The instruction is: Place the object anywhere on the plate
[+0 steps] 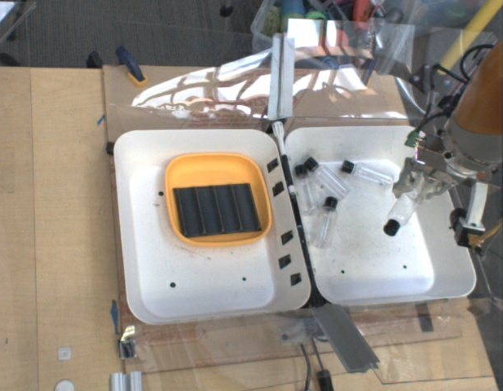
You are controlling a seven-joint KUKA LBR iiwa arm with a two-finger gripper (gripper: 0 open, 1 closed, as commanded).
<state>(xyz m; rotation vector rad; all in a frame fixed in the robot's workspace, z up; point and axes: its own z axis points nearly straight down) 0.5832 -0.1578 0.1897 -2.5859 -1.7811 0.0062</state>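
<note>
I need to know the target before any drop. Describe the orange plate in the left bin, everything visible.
The orange plate is a shallow, squarish dish with rounded corners and a raised rim, plastic by its look. It lies flat in the left bin, toward that bin's back half, apart from the walls. A dark ribbed insert with four ridges running front to back covers most of its floor, leaving orange showing mainly along the back and sides. Nothing else rests on it.

Grey arm [471, 141], orange band above wrist, black cables, pale metal hand [416, 187].
</note>
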